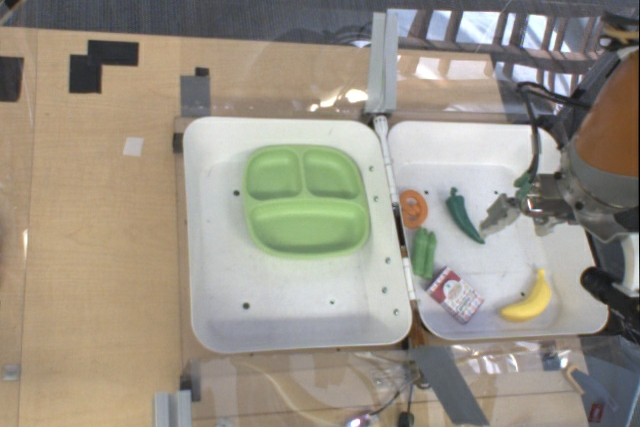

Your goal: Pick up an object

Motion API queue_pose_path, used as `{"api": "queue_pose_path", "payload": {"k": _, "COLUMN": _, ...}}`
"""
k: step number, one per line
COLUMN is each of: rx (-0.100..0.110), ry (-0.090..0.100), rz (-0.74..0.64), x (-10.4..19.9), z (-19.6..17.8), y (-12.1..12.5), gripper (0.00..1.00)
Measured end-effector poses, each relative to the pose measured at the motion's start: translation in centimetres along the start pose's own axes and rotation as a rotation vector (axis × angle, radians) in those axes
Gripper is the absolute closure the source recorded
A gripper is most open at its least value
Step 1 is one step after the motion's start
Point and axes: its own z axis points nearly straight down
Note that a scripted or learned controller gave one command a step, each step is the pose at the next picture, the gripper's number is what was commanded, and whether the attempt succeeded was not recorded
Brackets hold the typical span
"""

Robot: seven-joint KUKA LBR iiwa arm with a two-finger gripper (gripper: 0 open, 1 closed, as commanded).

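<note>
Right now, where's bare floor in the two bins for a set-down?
Left white bin: bare strips border the green divided plate all round, widest along the near wall. Right white bin: bare along the far wall. Crowded toward its near-left: orange disc, dark green pepper, light green vegetable, red-and-white packet, yellow banana, pincer.

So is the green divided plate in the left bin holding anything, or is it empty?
Empty. The green divided plate lies flat in the left bin, and all three of its compartments show bare green.
</note>
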Motion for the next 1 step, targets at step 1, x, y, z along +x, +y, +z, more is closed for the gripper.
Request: {"api": "queue_pose_path", "payload": {"k": 1, "rx": 0.000, "ry": 0.000, "rz": 0.000, "x": 0.00, "z": -0.01, "y": 0.00, "gripper": 0.00}}
